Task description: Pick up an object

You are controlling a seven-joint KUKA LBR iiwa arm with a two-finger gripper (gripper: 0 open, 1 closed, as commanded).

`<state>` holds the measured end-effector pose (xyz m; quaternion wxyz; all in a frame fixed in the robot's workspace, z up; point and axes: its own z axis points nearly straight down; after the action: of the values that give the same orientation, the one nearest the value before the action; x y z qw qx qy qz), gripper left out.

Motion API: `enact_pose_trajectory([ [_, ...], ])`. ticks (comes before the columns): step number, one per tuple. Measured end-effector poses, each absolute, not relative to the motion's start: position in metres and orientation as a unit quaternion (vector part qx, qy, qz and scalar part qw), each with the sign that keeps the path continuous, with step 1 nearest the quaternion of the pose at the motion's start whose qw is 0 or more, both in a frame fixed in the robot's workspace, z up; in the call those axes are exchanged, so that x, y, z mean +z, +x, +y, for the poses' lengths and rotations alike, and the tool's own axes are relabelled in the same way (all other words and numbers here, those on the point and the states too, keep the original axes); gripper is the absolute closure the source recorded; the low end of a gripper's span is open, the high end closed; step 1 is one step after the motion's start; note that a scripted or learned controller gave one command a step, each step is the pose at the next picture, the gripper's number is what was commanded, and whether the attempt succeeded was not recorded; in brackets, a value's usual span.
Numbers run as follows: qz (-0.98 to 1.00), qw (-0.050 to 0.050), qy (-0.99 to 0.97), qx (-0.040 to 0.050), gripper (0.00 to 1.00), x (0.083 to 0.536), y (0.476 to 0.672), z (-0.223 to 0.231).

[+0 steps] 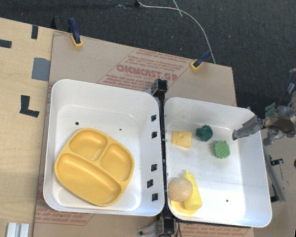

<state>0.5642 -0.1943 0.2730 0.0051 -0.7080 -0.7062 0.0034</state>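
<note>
Reaching in over the upper right rim of the right bin point(250, 177), the gripper point(256, 129) hangs above that bin's far right corner with its two dark fingers point(243, 131) spread apart and slanting down toward the left, nothing between them. Just down and to the left of the fingertips lies a light green knobbly ball point(221, 149), the nearest object to the hand and not touching it. A little farther left, level with the fingertips or slightly below, sits a dark green ball point(204, 132), and beside that, farther left again, a pale yellow block point(182, 139) lies near the divider between the bins. Well below the hand, toward the near edge of the same bin, a tan fuzzy ball point(179, 189) rests against a yellow banana-shaped piece point(193, 195). Far to the left of the hand, across the divider, the left bin point(64, 95) carries a yellow divided plate point(94, 166) with three compartments. Both bins rest on a brown cardboard sheet point(140, 66) held by two blue and yellow clamps point(75, 34) at its far edge.
</note>
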Motion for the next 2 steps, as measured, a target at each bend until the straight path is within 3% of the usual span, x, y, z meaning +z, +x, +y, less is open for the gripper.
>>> enact_pose_trajectory([
  [1,-0.708,0.001,-0.707,0.0009,0.00,0.279,0.566,-0.194],
  [2,-0.707,0.004,-0.707,0.0026,0.00,0.213,0.562,-0.195],
])
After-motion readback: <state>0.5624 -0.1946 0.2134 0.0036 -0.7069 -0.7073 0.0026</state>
